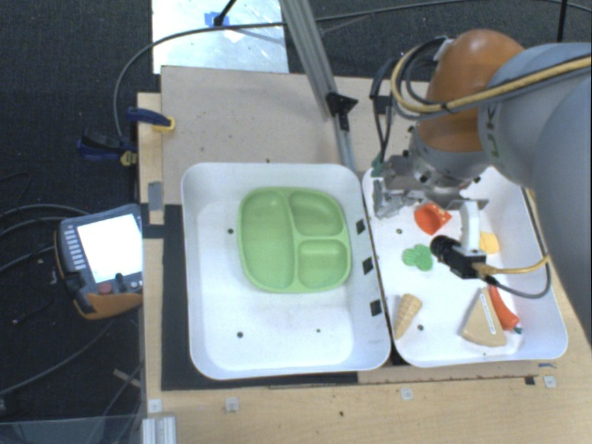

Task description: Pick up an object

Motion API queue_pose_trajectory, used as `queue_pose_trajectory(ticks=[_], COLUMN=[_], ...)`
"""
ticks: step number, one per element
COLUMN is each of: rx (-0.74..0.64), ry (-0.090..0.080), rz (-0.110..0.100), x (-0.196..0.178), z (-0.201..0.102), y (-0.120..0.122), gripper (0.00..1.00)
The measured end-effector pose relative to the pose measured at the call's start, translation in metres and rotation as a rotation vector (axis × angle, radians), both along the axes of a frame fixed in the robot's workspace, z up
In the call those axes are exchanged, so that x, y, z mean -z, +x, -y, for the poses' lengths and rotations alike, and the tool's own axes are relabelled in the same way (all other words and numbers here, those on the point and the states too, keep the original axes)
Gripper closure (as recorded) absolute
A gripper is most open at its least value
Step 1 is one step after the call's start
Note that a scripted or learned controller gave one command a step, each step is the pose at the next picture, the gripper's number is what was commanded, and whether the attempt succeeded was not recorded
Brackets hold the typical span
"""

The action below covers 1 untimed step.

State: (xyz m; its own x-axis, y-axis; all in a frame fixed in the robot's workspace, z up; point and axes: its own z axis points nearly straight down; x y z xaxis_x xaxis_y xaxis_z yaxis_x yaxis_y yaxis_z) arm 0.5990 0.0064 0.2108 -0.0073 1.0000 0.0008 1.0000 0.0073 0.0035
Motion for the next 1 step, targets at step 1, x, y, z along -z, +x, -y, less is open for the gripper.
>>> queue_pose_trajectory(ticks=[1], rx=[0.001], ry=[0.000], rz=[0.000], x=[0.0034], z=[-0.0462], y=[0.0262], gripper=[1.00])
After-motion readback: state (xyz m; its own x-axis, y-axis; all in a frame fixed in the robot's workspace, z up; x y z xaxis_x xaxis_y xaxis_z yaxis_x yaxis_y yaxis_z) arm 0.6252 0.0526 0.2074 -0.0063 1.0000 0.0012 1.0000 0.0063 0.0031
